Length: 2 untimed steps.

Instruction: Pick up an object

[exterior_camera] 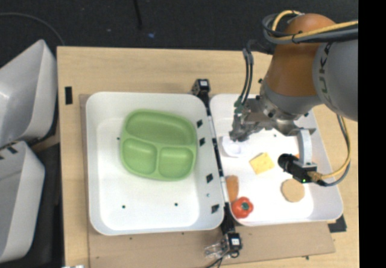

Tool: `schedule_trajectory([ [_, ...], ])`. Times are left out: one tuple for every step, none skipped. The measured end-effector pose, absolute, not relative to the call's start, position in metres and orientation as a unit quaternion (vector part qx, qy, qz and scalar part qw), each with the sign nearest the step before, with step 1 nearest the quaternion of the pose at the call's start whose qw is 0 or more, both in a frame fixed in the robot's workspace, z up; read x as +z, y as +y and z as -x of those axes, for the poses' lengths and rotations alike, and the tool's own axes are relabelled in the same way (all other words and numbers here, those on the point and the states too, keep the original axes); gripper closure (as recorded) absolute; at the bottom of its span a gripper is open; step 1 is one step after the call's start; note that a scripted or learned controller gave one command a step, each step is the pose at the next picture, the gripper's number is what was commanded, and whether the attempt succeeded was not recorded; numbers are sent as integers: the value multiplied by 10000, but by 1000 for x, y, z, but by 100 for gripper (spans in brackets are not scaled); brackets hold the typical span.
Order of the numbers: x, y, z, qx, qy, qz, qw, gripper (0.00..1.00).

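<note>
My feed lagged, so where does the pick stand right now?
Done: the arm has reached the right bin, pincer low over a small white item. In hand: nothing visibly lifted. Left: grasp and lift; the cheese, cookie, tomato and carrot lie untouched.

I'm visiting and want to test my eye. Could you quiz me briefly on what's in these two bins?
1. True or false: the green divided plate lies in the left bin.
2. Which thing is nearest the hand? A) yellow cheese wedge B) small white object C) round cookie
3. Which two things lie against the right bin's left wall, near its front corner?

Key: 1 true. 2 B. 3 the orange carrot piece and the red tomato.
</note>
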<state>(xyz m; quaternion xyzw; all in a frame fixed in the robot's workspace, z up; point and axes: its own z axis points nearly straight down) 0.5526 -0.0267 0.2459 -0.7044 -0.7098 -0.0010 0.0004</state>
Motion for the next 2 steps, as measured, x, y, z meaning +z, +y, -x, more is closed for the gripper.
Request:
schedule_trajectory([
  [248,35,-542,-5,-7102,7040,12,100],
  [256,84,-536,-15,-7100,7042,-1,100],
])
